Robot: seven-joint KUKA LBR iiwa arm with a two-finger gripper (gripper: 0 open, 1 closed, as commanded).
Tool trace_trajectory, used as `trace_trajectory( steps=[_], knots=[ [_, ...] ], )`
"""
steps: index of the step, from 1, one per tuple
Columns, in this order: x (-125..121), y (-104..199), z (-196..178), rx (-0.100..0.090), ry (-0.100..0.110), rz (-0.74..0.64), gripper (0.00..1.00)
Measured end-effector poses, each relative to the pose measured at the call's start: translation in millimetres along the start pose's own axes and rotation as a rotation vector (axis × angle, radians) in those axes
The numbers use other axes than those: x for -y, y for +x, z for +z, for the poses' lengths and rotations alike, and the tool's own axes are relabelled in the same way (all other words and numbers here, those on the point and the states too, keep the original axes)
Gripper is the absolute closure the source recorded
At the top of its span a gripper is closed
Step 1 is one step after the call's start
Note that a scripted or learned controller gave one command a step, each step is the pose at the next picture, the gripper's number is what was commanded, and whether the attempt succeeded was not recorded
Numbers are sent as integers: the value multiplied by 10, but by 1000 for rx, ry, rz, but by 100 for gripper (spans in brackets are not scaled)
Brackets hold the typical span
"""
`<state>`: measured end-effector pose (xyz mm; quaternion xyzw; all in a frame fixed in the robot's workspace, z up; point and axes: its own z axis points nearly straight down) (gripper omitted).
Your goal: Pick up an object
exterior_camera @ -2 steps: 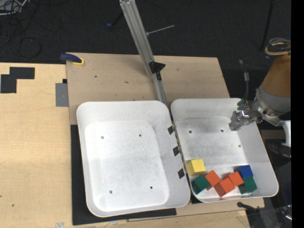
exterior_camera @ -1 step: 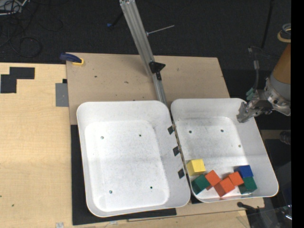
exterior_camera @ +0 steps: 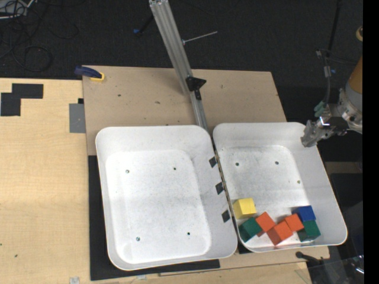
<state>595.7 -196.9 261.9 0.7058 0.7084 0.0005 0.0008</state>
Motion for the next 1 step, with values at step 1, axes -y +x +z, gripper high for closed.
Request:
trace_trajectory(
  steps=[1],
  knots=[
    [163,538,142,-3,6,0,100]
  ],
)
